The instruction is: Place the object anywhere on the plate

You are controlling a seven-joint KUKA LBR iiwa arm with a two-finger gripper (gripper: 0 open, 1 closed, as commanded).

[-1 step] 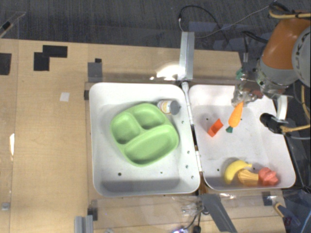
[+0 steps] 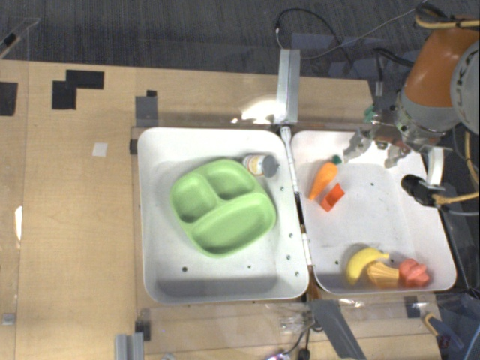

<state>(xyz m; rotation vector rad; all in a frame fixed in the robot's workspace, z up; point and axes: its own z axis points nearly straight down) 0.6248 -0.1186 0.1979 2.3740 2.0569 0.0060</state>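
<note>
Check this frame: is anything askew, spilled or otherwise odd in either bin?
One thing: a small round grey-and-cream object sits wedged between the green divided plate and the left white bin's far wall. Nothing spilled.

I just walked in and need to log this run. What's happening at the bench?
A grey and orange arm reaches in from the right, its claw hovering open over the far edge of the right bin, holding nothing. A toy carrot, an orange block, a banana and more toy food lie there. The green plate in the left bin has nothing on it yet.
</note>
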